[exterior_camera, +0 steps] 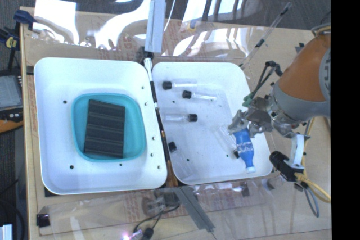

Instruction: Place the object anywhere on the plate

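Note:
A teal plate (pixel 135 143) sits in the left bin (pixel 50 81), and a dark grey ridged block (pixel 105 127) lies on it. In the right bin (pixel 225 73), near the right wall, lies a blue tube (pixel 245 149) with a white cap (pixel 251 167) pointing toward the front. My gripper (pixel 243 125) is directly over the tube's upper end, far right of the plate. The tube's top end disappears under the gripper, so I cannot see whether it is gripped.
Several small clear vials with black caps (pixel 188 94) are scattered over the left and middle of the right bin. A raised divider (pixel 154 115) separates the two bins. The grey and orange arm (pixel 306 81) hangs over the right bin's right edge.

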`<state>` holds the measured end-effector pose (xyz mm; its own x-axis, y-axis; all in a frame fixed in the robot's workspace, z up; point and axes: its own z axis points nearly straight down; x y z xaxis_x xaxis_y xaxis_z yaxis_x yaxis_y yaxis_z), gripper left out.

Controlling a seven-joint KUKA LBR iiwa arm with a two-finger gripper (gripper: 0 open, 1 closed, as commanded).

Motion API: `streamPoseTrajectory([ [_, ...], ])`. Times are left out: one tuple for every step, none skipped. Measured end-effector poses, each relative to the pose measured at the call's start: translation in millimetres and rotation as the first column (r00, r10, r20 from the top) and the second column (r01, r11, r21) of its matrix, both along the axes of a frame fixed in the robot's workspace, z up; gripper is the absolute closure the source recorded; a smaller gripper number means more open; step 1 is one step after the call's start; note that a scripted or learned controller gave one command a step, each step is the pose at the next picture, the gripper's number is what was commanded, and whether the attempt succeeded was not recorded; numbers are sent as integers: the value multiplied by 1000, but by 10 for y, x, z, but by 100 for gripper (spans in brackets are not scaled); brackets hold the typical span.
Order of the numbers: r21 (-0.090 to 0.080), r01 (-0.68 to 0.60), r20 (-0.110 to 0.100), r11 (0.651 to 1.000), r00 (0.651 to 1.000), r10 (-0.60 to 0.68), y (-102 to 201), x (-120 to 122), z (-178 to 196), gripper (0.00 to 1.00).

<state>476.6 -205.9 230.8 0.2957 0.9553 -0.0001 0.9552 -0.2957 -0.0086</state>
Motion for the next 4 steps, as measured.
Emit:
streamPoseTrajectory([
  [1, -192, 3, 981, 981, 192, 629, 373, -407, 100],
  [-2, -228, 4, 974, 974, 228, 1622, 733, -401, 100],
  [-2, -228, 4, 974, 974, 228, 1619, 733, -401, 0],
  [-1, -159, 6, 987, 987, 159, 1921, 346, 191, 0],
])
